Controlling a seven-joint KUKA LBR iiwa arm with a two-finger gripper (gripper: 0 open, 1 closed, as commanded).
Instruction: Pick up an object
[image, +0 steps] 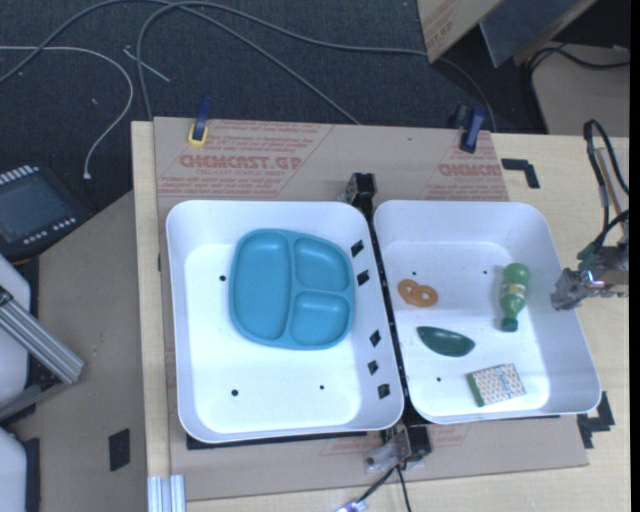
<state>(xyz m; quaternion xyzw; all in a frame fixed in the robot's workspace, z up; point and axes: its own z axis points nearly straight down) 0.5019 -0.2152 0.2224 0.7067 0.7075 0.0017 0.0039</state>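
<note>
The right bin (560, 345) holds a small green bottle (513, 293) lying near its right wall, a brown pretzel (417, 293) at the left, a dark green leaf-shaped piece (445, 342) in the middle, and a speckled square pad (496, 384) near the front rim. A blue divided plate (292, 288) lies in the left bin (200, 360). My gripper (582, 283) sits at the view's right edge, just outside the right bin's right rim, level with the bottle and apart from it.
A black divider with clips (372, 300) runs between the two bins. The bins rest on a cardboard sheet (300, 160) held by blue clamps. Cables hang at the right edge above the gripper.
</note>
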